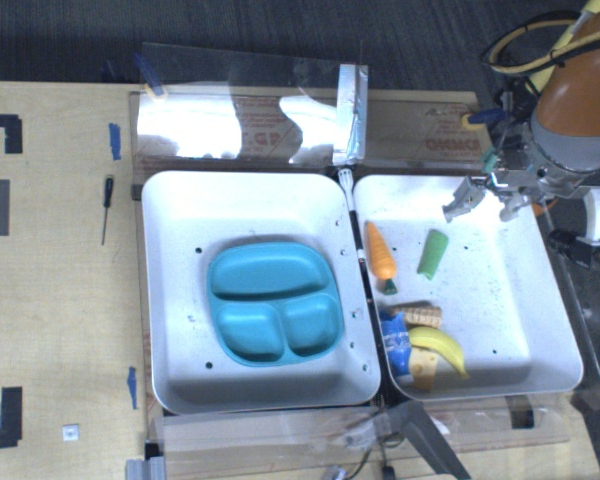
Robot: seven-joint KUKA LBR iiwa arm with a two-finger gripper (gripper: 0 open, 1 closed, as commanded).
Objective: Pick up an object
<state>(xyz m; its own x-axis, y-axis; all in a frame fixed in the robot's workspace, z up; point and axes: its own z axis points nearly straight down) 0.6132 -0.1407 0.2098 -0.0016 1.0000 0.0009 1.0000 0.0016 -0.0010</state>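
Right bin (540,298) has the candidate objects: orange carrot (380,253) with a green stem end lies near the bin's left wall, roughly lengthwise. Green cylindrical piece (433,253) sits just right of it, apart, tilted slightly. Near the bin's front left corner a cluster: yellow banana (439,347), a tan waffle-like piece (421,316) just behind it, a blue packet (396,345) against the left wall, all touching or overlapping. A small tan item beneath the banana's near end, can't tell what.

Hand (488,200) hangs over the back right part of the right bin, well apart from every object. Fingers (462,202) spread, nothing between them. Grey arm with orange band (572,98) enters from the right, yellow cabling above.

Left bin (180,218) holds a blue divided tray (275,301), three compartments, centered. Both bins sit side by side on the tan surface (50,298); clear plastic sheet (250,118) stands behind the left bin.
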